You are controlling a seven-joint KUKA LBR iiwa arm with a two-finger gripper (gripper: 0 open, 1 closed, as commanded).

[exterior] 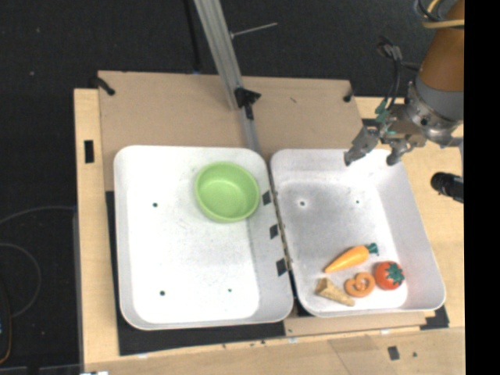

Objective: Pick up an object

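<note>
Nearest the camera, clustered in the front right corner of the right bin (312, 170): a tan wedge-shaped piece (333, 291), just beside it a small orange ring (359, 284), and at the ring's right a red tomato toy (388, 275) with a green top. Just behind these three, a toy carrot (348, 258), lying at a slant with its green stem end pointing toward the tomato toy. All four resting on the bin floor, close together, well apart from the gripper.

Farther back, in the left bin (141, 233), a light green bowl (226, 191), upright, near the rear right part of that bin and close to the seam between the two bins.

At the far right corner of the right bin, the gripper (377, 152), hanging over the rim with both dark fingers spread apart and nothing between them. Above it, the grey wrist and orange band of the arm (444, 61), reaching in from the right.

Behind the bins, a flat brown board (172, 108), and rising from it a slanted grey metal post (219, 37).
</note>
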